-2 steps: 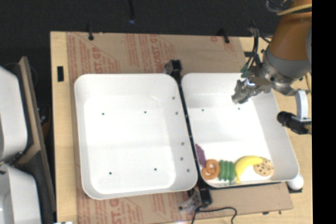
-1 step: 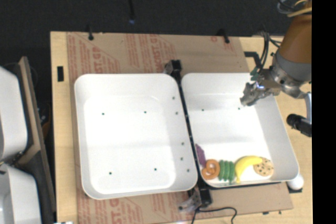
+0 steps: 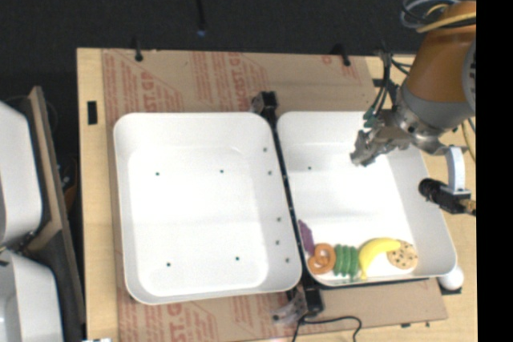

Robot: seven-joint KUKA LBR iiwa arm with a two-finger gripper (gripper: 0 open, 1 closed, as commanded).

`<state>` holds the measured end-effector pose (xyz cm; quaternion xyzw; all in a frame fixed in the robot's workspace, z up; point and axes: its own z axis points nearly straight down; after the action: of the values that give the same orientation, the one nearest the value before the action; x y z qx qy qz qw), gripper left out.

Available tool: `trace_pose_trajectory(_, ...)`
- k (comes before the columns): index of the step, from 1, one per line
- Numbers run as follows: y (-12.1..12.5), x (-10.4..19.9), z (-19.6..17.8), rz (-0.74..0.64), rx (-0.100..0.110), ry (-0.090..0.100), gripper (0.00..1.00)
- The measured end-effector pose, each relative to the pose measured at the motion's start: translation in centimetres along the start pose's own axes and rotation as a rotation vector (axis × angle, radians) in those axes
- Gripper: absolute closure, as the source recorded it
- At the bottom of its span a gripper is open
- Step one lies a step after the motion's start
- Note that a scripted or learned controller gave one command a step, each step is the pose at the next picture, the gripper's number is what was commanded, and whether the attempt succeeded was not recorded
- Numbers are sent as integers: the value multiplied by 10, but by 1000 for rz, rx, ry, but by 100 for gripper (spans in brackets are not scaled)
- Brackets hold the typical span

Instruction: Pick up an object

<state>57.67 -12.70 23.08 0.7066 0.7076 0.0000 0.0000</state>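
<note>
To pick well, first carry the pincer point(image 3: 367, 150) from 12 o'clock in the right bin point(image 3: 353, 200) toward the row of objects against the 6 o'clock wall: orange ring point(image 3: 322, 259), green piece point(image 3: 346, 260), banana point(image 3: 378, 248), cookie point(image 3: 402, 255). Probably best to aim at the banana, come straight down and close across its narrow width, because of the neighbours touching or just beside it. Arm point(image 3: 437, 76) reaching in from 3 o'clock, wrist bent down over bare bin floor, well apart from the row; impossible to tell whether the pincer is wide or narrow.
</note>
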Motion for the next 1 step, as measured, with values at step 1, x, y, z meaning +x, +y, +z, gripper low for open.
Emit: trace_pose_trajectory(1,3,9,-16,1,-2,0,100)
